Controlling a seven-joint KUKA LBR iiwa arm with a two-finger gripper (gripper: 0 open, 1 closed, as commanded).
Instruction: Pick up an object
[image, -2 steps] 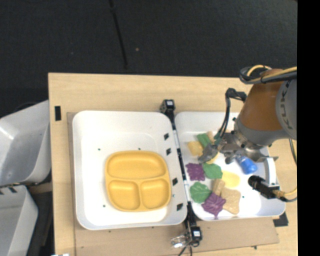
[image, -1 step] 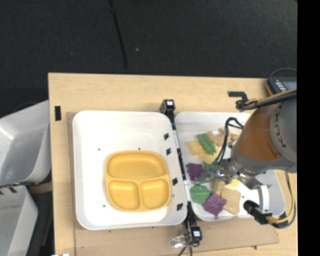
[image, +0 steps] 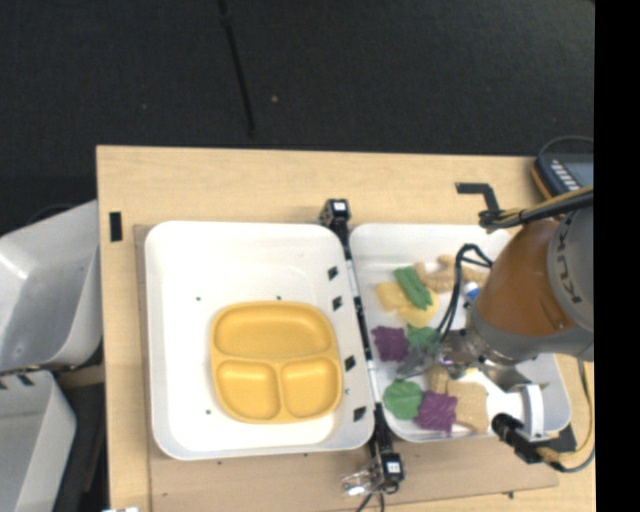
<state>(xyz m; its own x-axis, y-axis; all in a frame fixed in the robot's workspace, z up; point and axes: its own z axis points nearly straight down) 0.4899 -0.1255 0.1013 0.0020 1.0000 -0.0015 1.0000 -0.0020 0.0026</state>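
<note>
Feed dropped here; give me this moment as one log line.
arm: over right bin | gripper: low among toy pieces | yellow tray: left bin

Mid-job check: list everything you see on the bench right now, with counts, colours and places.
Left bin: 1, white, bench left.
Right bin: 1, white, beside the left bin.
Tray: 1, yellow, three compartments, in left bin.
Green pieces: 2 clear, one at the top of the right bin's pile, one near its bottom left; a third may sit mid-pile.
Purple pieces: 2, right bin, mid left and bottom.
Pale yellow pieces: about 2, right bin, upper left.
Tan pieces: about 2, right bin, top and bottom.
Arm: 1, grey and orange, over right bin.
Gripper: 1, down among the pile.
</note>
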